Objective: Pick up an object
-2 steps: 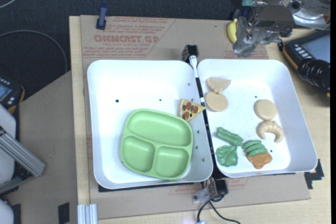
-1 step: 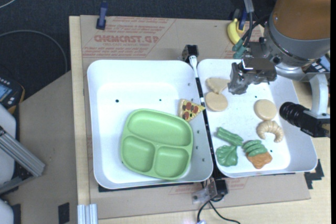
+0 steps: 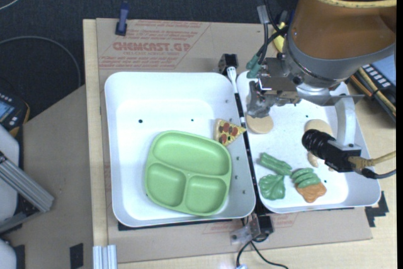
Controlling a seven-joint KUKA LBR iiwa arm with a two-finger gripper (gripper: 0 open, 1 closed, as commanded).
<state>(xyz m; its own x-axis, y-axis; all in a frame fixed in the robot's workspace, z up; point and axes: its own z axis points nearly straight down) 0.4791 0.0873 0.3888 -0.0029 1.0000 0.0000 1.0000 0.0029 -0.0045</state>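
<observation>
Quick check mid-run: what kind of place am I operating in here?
Probably a robotics lab test bench: white bins on a CHEMCAST-printed board, a toy pizza slice, dark carpet around it.

Two white bins sit side by side on the table (image 3: pixel 157 50). The left bin (image 3: pixel 126 135) holds a green three-compartment plate (image 3: pixel 189 172). Just beside the plate's upper right corner, a toy pizza slice (image 3: pixel 227 131) lies against the bin's right wall. In the right bin (image 3: pixel 286 135), the jaws of the arm (image 3: pixel 343 16) hang low over a tan round disc (image 3: pixel 261 125) near the left wall. Toward the front lie a green pea pod (image 3: pixel 275 164), a green leaf (image 3: pixel 271 186) and a toy carrot (image 3: pixel 309 186).
</observation>
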